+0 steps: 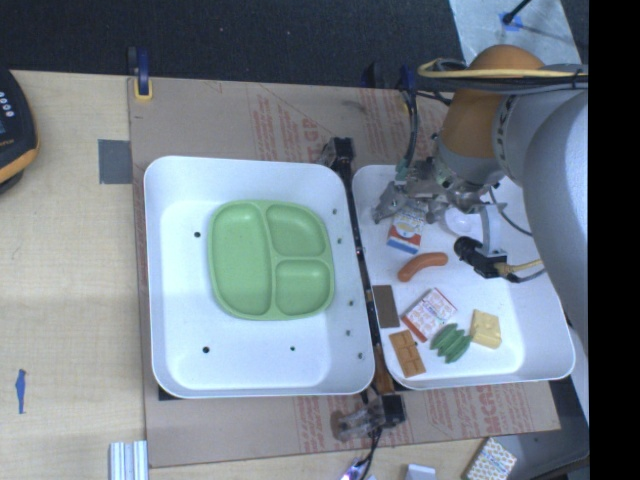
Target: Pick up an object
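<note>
In the right bin (pixel 540 363), far end, the gripper (pixel 405 206) is seen just above a small carton (pixel 404 238); finger state cannot be told. Nothing lifted yet.

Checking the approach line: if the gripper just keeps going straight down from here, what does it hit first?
Most likely the small red, white and blue carton, which lies just below the gripper in the right bin. The sausage lies further out. Depth is hard to judge from this slanted view, so it might meet the bin floor beside the carton.
</note>
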`<state>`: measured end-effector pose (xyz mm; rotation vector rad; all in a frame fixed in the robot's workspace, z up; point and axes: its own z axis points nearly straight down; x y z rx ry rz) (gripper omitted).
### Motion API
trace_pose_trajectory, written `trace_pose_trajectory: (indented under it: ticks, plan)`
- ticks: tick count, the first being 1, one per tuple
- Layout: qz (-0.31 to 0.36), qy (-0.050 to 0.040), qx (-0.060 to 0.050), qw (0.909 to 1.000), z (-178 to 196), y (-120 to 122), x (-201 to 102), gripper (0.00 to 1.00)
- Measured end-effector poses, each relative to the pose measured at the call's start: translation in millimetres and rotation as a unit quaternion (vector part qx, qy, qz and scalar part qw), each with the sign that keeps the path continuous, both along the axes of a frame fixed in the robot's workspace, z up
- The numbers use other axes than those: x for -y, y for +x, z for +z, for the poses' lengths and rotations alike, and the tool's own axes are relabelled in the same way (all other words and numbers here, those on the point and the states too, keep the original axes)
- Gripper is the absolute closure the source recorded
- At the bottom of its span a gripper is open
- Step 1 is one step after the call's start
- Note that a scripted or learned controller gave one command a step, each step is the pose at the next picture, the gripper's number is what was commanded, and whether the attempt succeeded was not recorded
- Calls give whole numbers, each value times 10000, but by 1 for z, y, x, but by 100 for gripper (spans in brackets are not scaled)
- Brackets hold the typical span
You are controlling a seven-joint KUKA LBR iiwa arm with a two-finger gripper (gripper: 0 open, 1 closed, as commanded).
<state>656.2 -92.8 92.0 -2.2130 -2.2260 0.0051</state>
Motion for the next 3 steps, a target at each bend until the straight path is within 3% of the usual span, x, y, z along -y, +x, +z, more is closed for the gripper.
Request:
trace_pose_trajectory:
  ticks: [1, 2, 3]
  plan:
    - [-26, 2, -7, 10000, 0, -11, 17, 0]
    - [-12, 1, -8, 10000, 11, -10, 17, 100]
    - [13, 14, 18, 10000, 105, -88, -41, 100]
